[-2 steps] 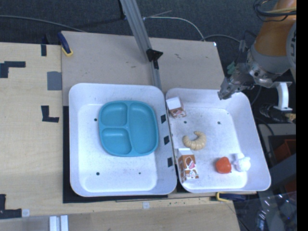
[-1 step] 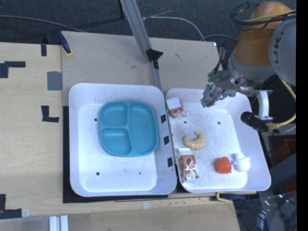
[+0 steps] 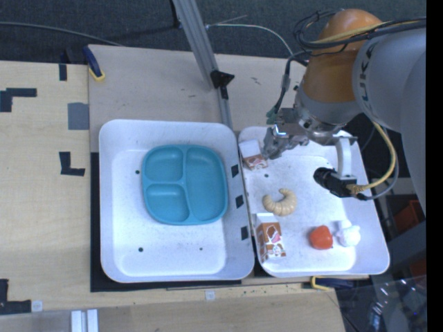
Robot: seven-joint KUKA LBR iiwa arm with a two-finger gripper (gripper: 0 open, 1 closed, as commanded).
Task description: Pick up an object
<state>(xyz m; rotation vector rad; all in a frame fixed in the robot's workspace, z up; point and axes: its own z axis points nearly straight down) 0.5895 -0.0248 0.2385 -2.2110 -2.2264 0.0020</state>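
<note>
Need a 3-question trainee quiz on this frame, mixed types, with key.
1. True or false: the blue plate lies in the right bin.
2. The croissant lies nearest to: A) the carton B) the orange ball C) the white piece.
3. Fill in: the gripper is over the right bin's ____ corner, by a small box.

Key: 1 false, left bin; 2 A; 3 top-left.

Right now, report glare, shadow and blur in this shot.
Camera view: even, soft light; slight glare on the arm's orange band; faint shadows under the croissant and tomato; overall mild softness, and the gripper is blurry, its small parts hard to resolve.
</note>
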